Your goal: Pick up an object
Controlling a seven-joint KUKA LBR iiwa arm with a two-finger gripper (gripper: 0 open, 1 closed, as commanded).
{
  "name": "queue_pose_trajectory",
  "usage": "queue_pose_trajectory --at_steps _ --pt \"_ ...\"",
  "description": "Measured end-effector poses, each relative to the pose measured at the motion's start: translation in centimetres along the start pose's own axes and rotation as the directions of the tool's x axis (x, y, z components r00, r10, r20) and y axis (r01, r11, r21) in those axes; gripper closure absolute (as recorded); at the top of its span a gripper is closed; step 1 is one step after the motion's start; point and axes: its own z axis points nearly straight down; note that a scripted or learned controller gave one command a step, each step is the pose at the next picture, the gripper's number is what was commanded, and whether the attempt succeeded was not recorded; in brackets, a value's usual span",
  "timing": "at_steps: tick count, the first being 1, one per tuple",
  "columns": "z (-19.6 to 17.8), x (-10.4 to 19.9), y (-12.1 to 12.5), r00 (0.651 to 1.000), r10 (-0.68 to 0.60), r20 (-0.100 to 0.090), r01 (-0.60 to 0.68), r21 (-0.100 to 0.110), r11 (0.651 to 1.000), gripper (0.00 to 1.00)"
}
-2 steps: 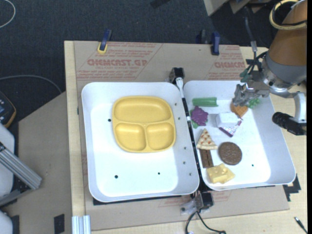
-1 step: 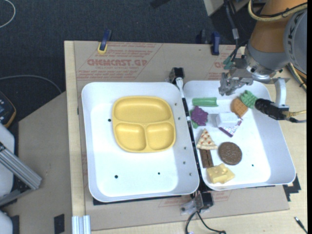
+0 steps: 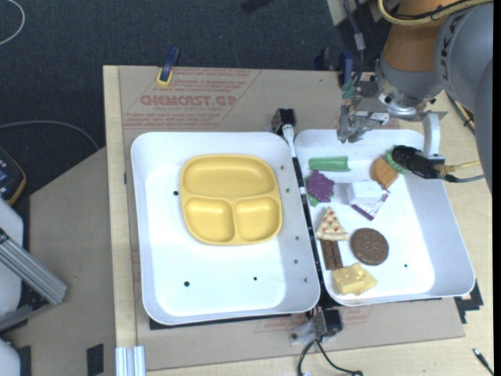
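Since the task names no single object, any of the small food toys in the right bin (image 3: pixel 438 241) will do. They lie toward that bin's left half: a green pod (image 3: pixel 328 163) farthest back, a purple bunch of grapes (image 3: pixel 318 186) just near of it, and a brown biscuit (image 3: pixel 383 172) to the right of the pod. A white packet (image 3: pixel 366 197) sits between the grapes and the biscuit. Nearer come a pizza slice (image 3: pixel 330 225), a round cookie (image 3: pixel 369 246) to its right, a chocolate bar (image 3: pixel 332 254) touching the slice's near edge, and a yellow cheese block (image 3: pixel 354 279) nearest of all. Every one of them rests on the bin floor, so I judge the step in hand to be the approach, with no grasp made yet. The gripper (image 3: pixel 352 131) hangs over the far rim of the right bin, just beyond the green pod, and I cannot tell whether it is open or closed. The pod looks the handiest target, being closest and lying apart from its neighbours. The next move would call for shifting a little nearward, lining up across the pod's narrow width, and descending to the floor before closing. The grapes sit close by and could be nudged. The left bin (image 3: pixel 156 210) holds a yellow divided tray (image 3: pixel 231 198), well apart from the work.
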Motion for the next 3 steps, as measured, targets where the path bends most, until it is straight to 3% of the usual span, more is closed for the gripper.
queue_pose_trajectory --at_steps 1,2,3 --pt "-1.7 0.4 -0.7 1.0 0.002 0.0 -0.002 0.0 1.0 1.0" --pt "0.3 0.9 -1.1 1.0 0.002 -0.001 -0.002 0.009 1.0 1.0" --pt "-0.8 -0.4 -1.4 1.0 0.004 -0.001 -0.004 0.003 1.0 1.0"
